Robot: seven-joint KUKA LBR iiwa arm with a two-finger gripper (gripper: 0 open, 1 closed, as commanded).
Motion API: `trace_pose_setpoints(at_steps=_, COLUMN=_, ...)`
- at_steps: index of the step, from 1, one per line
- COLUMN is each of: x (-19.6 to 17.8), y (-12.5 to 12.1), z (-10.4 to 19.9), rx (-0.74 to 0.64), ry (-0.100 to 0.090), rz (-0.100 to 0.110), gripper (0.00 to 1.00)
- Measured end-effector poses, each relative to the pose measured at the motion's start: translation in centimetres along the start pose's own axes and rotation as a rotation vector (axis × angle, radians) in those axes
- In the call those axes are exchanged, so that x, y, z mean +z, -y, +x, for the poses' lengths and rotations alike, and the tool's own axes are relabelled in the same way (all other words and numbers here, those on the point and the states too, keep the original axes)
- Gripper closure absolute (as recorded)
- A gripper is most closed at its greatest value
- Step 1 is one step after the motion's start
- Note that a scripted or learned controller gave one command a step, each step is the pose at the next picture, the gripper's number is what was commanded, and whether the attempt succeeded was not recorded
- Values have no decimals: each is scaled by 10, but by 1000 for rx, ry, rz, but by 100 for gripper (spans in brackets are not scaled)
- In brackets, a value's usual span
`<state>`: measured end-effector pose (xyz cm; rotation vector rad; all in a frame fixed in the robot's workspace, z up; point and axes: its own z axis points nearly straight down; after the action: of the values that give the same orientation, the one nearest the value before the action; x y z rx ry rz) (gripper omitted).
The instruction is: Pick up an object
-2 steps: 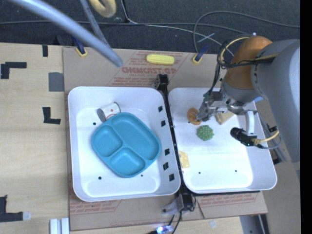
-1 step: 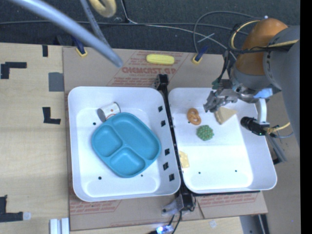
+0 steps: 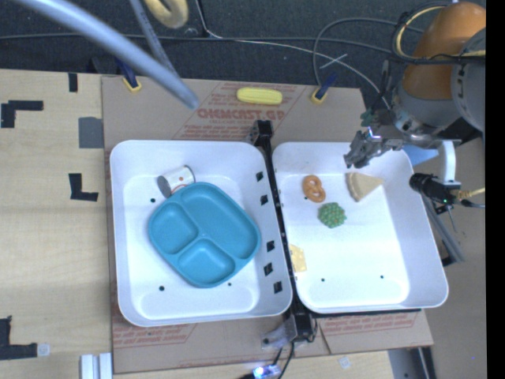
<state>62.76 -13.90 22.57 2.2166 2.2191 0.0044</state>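
My gripper (image 3: 357, 158) hangs over the far right part of the right bin (image 3: 410, 290), fingers pointing down-left, with nothing seen between them. Just below it lies a tan wedge (image 3: 363, 185). A small pretzel (image 3: 313, 187) sits left of the wedge, and a green broccoli piece (image 3: 332, 215) lies in front of both. A pale yellow piece (image 3: 297, 257) rests against the right bin's left wall.
The left bin (image 3: 130, 290) holds a blue divided plate (image 3: 203, 234) and a small tipped cup (image 3: 176, 179) behind it. A yellow banana-like item (image 3: 259, 96) lies on the cardboard behind the bins. A black divider (image 3: 272, 204) runs between the bins.
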Motion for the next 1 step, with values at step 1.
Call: trace_pose_setpoints(at_steps=1, x=-54, y=-1, z=0, rx=0, ry=0, rz=0, gripper=100)
